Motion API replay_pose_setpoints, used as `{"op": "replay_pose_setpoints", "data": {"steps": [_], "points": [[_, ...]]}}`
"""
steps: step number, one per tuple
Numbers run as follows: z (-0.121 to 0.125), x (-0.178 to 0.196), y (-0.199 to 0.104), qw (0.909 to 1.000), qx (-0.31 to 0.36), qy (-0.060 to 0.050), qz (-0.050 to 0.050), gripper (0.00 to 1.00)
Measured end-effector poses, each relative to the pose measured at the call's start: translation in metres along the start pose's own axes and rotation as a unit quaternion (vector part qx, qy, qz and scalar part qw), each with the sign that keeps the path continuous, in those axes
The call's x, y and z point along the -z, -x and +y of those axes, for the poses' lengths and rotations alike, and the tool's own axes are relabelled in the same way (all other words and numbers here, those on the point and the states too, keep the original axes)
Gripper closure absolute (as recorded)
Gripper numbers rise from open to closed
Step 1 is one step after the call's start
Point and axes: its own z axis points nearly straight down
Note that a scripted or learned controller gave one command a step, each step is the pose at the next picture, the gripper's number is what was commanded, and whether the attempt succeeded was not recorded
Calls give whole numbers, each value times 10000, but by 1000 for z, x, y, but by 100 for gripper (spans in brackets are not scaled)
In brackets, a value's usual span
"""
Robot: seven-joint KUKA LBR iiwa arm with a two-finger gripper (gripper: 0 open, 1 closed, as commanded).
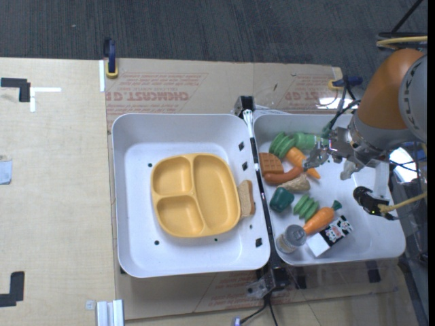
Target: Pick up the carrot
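Observation:
The carrot (321,219) is orange with a green leafy end and lies slanted in the lower middle of the right bin (380,240). It sits between a green pepper (281,199) and a black-and-white carton (334,233). My gripper (316,157) hangs over the upper part of that bin, well above the carrot. It is right beside a smaller orange piece (296,157), and I see nothing held in it. The grey arm with its orange band (391,90) comes in from the right.
The right bin also holds green vegetables (291,142), a waffle (270,163), a brown sausage (284,176) and a metal can (294,236). The left bin (129,182) holds a yellow divided plate (194,195) and a bread slice (245,199).

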Motion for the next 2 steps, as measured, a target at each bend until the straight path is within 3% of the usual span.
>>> {"op": "replay_pose_setpoints", "data": {"steps": [1,2], "points": [[16,-52,-36,9960,-895,26,-9,0],[14,-44,-35,9961,-882,-25,-14,100]]}}
